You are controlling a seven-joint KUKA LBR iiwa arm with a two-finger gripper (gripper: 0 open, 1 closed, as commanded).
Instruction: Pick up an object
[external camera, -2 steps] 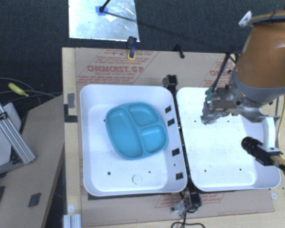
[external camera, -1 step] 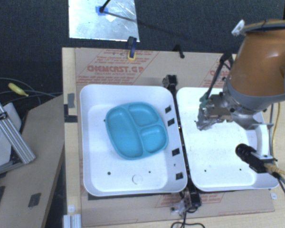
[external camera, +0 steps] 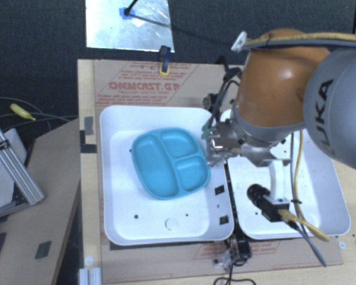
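Blue plate (external camera: 169, 164), a three-compartment tray, is the only plain candidate for picking. It lies flat on the floor of the left bin (external camera: 115, 218), about the middle of that bin and slightly toward its far wall, with its longest compartment turned toward the bin's left wall.

The gripper (external camera: 212, 142) is low over the left bin's right wall, just beside the plate's right rim where the two smaller compartments end. The wrist hides the contact, so I cannot tell whether the claw is open or closed, nor whether it touches the rim. The grey and orange arm (external camera: 279, 82) leans in over the right bin (external camera: 329, 189), which sits against the left bin's right wall. A printed cardboard sheet (external camera: 145, 85) shows beyond the left bin's far wall.

As for progress, I judge the approach to be made and the pick itself not yet done: the plate rests fully on the left bin's floor, with no edge raised. What remains is a sure hold on the rim and the lift clear of the left bin.
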